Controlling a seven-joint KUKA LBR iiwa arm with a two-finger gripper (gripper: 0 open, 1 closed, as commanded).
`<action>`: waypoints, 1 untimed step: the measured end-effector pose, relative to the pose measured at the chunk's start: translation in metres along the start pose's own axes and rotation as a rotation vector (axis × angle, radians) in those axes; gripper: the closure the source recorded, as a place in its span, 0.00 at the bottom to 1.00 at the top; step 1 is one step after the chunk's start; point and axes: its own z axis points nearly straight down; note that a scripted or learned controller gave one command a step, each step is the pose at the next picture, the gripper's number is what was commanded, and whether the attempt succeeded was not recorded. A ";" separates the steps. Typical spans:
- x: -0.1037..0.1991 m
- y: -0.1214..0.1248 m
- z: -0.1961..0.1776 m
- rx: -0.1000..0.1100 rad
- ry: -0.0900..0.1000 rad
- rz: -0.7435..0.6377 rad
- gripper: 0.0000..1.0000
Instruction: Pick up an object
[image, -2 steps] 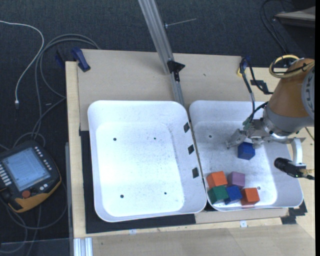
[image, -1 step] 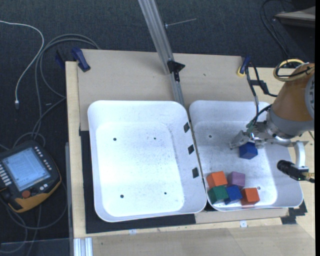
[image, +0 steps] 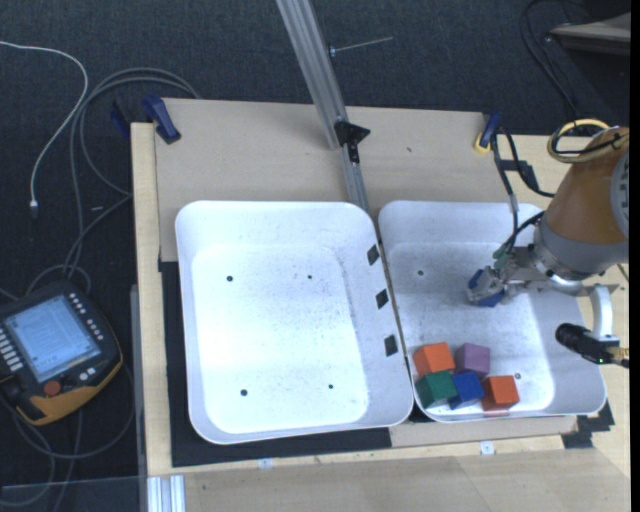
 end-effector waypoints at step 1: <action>0.069 0.007 -0.030 0.008 0.008 -0.007 1.00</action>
